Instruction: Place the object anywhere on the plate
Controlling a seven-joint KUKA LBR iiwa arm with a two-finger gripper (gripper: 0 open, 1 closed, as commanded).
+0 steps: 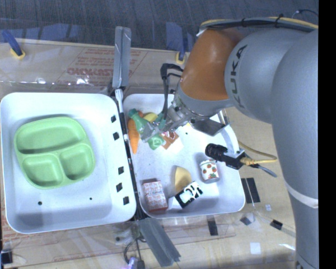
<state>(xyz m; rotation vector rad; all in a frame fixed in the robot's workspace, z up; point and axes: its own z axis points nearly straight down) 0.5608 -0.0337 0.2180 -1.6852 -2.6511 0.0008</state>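
Observation:
The green divided plate (53, 150) lies in the left bin (22, 206) with nothing on it. My gripper (155, 130) is low in the upper left part of the right bin (229, 200), in a cluster of small things. An orange carrot (133, 137) lies just left of it and a green item (155, 143) sits right under its tip. A yellow piece (150, 117) is behind it and an orange-red packet (169, 141) lies to its right. The wrist hides part of this cluster.
Further front in the right bin lie a yellow wedge (182, 177), a white cube with red fruit prints (210, 171), a brown and pink block (154, 194) and a black-and-white item (189, 194). A grey divider (121, 60) stands between the bins.

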